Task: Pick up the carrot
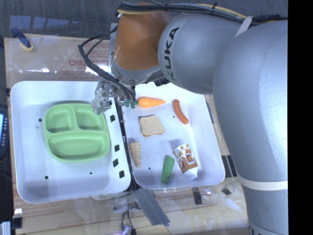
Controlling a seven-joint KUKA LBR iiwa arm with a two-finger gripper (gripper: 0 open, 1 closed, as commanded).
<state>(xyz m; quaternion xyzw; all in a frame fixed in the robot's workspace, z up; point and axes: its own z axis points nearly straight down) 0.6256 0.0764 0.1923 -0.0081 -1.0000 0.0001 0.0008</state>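
Hand point(105, 102) hangs just left of the carrot point(151, 102), apart from it

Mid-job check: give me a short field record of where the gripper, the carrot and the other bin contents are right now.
gripper: over the divide between the bins, at the green tray's upper right corner
target: orange carrot lying in the right white bin, just right of the gripper, not held
left white bin: green three-compartment plastic tray
right bin, others: red sausage, bread slice, waffle cone, green cucumber piece, small printed carton
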